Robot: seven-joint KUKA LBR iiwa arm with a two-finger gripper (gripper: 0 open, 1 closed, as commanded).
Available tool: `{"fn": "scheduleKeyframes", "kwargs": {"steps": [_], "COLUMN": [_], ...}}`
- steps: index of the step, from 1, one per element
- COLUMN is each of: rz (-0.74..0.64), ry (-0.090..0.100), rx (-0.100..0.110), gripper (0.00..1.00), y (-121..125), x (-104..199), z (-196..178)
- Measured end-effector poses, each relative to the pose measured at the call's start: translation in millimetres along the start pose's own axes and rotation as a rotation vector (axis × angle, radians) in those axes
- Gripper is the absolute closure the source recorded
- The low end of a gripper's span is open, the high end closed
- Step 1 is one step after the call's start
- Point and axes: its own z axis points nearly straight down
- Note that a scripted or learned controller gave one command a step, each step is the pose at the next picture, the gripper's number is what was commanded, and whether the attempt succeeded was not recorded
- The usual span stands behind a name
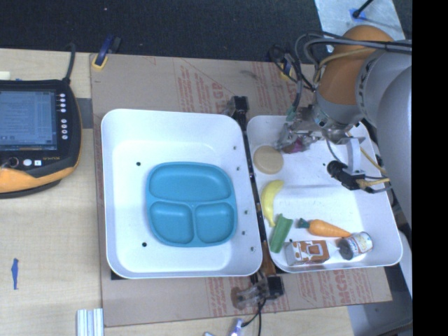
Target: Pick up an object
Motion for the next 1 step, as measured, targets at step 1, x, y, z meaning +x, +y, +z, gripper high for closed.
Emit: {"fn": "scheduleKeyframes", "kwargs": {"steps": [1], "rz": [0.002], "ry": [0.001], "rx": [0.005], "gripper": [1.00], "y": [-45.6], "x": [41.4], "z": [-85.3]}}
